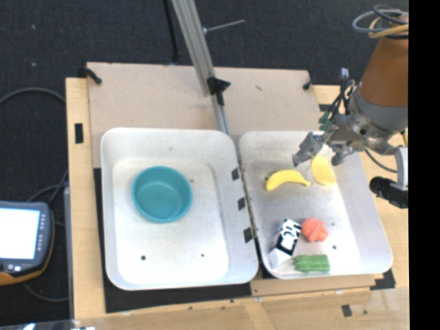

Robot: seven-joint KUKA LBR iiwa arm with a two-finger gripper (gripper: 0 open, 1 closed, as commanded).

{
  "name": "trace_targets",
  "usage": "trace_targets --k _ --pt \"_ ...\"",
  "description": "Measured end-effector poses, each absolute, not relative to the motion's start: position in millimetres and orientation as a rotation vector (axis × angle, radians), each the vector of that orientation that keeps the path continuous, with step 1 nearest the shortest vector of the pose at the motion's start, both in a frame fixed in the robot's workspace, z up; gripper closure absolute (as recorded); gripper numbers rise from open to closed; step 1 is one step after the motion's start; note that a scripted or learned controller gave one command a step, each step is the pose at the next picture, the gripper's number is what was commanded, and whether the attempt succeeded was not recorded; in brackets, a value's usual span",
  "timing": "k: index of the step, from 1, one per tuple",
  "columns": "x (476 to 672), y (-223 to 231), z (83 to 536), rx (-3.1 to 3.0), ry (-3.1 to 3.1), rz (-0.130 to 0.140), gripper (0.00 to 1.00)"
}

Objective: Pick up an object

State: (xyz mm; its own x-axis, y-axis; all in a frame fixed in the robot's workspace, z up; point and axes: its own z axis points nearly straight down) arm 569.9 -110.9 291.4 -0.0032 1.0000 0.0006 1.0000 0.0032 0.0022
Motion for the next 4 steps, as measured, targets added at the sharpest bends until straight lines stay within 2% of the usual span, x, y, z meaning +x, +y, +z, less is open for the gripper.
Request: trace_targets --k 1,2,4 --pt "569.9 -110.9 291.4 2.218 2.223 0.004 0.00" --pt "571.1 -105.0 231.4 2.226 2.220 -0.006 0.00" --pt "579.8 -111.0 139.2 2.224 2.220 -0.006 0.00"
